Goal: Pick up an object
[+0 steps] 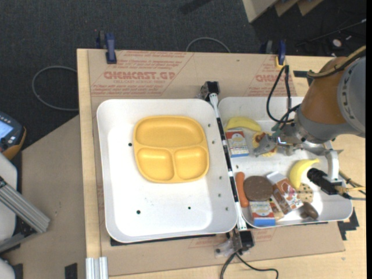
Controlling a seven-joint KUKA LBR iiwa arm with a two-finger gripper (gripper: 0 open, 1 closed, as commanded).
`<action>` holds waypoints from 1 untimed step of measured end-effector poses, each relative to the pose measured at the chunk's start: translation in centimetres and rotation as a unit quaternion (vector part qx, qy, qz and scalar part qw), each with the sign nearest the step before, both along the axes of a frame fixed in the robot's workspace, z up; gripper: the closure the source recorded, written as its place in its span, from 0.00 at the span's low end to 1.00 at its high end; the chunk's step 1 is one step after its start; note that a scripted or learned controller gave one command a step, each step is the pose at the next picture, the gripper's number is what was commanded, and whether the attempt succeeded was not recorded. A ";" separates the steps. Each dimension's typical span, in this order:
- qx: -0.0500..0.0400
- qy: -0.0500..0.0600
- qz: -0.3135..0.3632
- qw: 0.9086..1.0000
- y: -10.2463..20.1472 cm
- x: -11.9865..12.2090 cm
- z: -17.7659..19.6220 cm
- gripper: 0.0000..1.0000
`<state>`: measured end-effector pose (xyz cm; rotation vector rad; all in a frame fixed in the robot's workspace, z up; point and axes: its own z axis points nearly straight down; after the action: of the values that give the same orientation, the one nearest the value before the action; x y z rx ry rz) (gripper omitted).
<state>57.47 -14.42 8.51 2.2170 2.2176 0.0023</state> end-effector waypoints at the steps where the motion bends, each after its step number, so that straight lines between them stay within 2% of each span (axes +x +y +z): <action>1: 0.001 0.000 0.002 1.000 2.5 5.6 0.0 0.00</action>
<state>63.05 -11.93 8.51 2.2132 2.2236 0.0051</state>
